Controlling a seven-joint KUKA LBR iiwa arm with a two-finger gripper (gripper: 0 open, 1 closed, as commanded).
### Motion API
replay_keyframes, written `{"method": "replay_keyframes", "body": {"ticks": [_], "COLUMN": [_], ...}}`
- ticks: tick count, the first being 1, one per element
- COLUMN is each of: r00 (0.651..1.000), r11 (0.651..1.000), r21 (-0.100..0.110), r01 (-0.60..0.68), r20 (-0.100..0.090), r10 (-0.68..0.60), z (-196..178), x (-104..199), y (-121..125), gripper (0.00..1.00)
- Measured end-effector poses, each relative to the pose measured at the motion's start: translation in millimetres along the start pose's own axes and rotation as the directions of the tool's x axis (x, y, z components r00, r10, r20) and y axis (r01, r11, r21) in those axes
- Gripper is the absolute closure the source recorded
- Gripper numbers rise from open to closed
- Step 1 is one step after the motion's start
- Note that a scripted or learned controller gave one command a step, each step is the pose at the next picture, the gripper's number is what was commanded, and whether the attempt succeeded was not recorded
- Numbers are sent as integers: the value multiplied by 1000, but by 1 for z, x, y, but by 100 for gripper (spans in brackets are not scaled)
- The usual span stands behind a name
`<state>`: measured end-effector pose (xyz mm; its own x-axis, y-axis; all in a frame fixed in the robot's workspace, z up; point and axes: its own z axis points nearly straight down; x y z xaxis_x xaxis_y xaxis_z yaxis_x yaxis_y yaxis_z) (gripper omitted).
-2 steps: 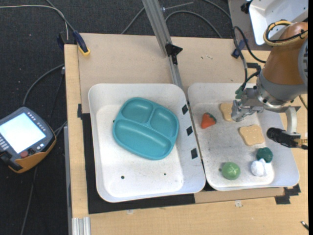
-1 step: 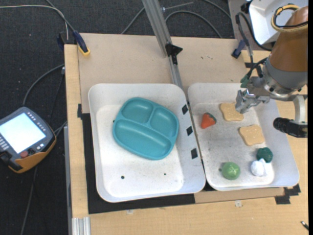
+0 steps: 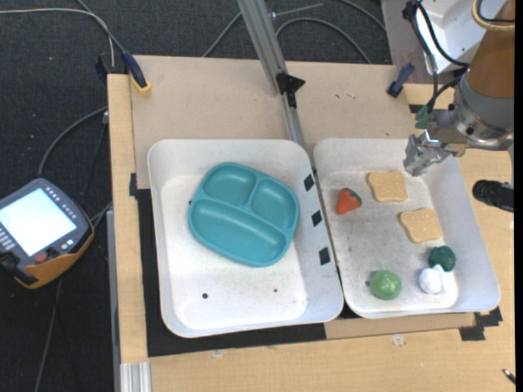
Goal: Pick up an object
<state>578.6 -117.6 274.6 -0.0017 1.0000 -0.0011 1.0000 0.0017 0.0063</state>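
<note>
- Nearest the lens, at the lower right of the frame: a green ball [image 3: 385, 284], a white lump [image 3: 430, 282] and a dark green piece [image 3: 442, 257]. White lump and dark green piece touching, green ball just to their left. All three along the lower side of the right bin [image 3: 484, 261].
- Gripper [image 3: 420, 157] at the upper right, hanging over the upper part of the right bin. Open or closed: cannot tell from this angle. Grey arm with orange band [image 3: 495, 64] rising behind it toward the frame's right edge.
- Just below and left of the gripper: a tan bread slice [image 3: 387, 186], lying flat and close to the tool.
- Lower down, a second tan slice [image 3: 421, 225], apart from the first.
- Left of the slices, near the bin's left wall: a red strawberry [image 3: 348, 202], standing alone.
- Between the two bins: small black clips [image 3: 319, 217] along the shared edge.
- In the left bin [image 3: 163, 163]: a teal divided plate [image 3: 243, 212], lying at a tilt across the middle.
- Top centre: a metal pole [image 3: 263, 31] slanting down to the gap between the bins.
- Blue clamps [image 3: 134, 72] at the bench's upper corners.
- Far left, on dark carpet: a handheld pendant [image 3: 37, 231] with lit screen.
</note>
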Motion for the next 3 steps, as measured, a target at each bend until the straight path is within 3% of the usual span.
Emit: {"method": "replay_keyframes", "body": {"ticks": [3], "r00": [1000], "r11": [1000], "r21": [10], "r01": [5], "r20": [-4], "r10": [-5], "z": [30], "x": [166], "y": [-20], "gripper": [100]}}
